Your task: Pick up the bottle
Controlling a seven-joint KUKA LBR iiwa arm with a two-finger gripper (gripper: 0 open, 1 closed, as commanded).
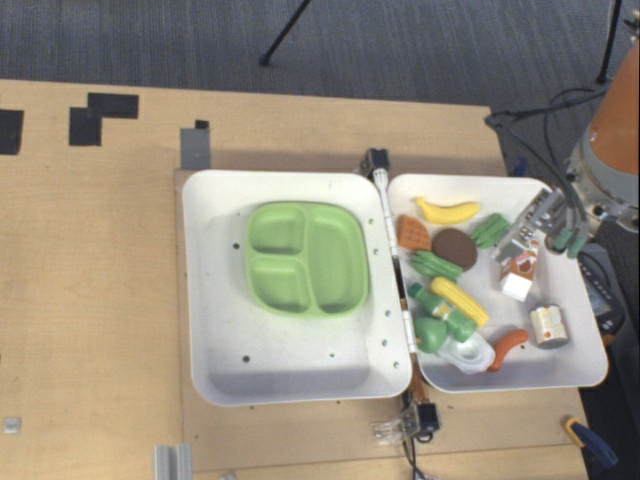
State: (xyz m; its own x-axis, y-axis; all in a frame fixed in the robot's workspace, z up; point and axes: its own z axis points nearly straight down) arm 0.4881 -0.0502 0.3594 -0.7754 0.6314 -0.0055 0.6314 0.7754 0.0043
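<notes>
The bottle (431,332) looks green and glossy, with a rounded end. It lies in the right bin (590,363), near the lower left corner, close to the wall shared with the left bin (215,368). Corn (458,301) lies just above it and a clear white piece (468,354) just to its right, so it is crowded on those sides. The bin's middle right has more open floor. The end effector (527,236) hangs over the bin's upper right, well apart from the bottle, above a small orange-white item (522,264). I cannot tell how far open it is, or whether it touches anything.
</notes>
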